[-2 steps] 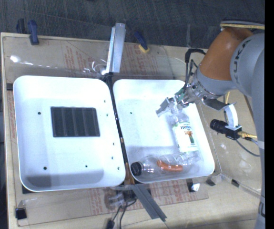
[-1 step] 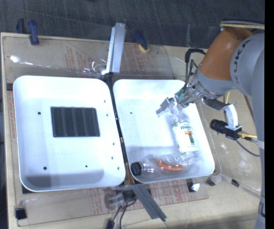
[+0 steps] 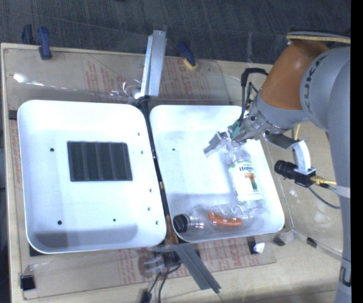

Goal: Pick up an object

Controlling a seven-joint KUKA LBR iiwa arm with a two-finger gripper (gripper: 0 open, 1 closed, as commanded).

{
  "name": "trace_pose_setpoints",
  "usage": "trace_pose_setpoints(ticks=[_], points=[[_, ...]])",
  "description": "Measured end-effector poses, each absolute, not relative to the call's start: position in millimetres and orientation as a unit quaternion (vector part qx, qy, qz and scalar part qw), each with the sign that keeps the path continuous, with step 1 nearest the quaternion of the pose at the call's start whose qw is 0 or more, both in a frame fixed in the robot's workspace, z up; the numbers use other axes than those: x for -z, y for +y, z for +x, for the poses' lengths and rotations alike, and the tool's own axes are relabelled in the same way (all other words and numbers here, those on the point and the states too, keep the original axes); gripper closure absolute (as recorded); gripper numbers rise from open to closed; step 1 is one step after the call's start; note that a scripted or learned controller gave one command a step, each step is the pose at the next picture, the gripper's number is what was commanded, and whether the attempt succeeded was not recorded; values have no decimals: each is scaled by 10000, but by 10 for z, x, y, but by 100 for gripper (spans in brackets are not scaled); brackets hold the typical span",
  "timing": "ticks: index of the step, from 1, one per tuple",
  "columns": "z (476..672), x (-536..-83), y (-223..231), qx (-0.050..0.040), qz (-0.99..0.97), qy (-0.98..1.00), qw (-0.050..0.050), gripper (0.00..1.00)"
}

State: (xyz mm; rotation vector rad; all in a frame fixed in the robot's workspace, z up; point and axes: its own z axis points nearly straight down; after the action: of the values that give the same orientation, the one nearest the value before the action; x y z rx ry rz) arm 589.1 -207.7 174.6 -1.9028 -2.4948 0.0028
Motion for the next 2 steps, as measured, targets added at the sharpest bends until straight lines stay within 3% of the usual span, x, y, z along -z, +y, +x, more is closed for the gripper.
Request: trace_pose_setpoints(ticks=[2], points=[[5846,-1816,-2088,-10,-6094,-7929,18,0]])
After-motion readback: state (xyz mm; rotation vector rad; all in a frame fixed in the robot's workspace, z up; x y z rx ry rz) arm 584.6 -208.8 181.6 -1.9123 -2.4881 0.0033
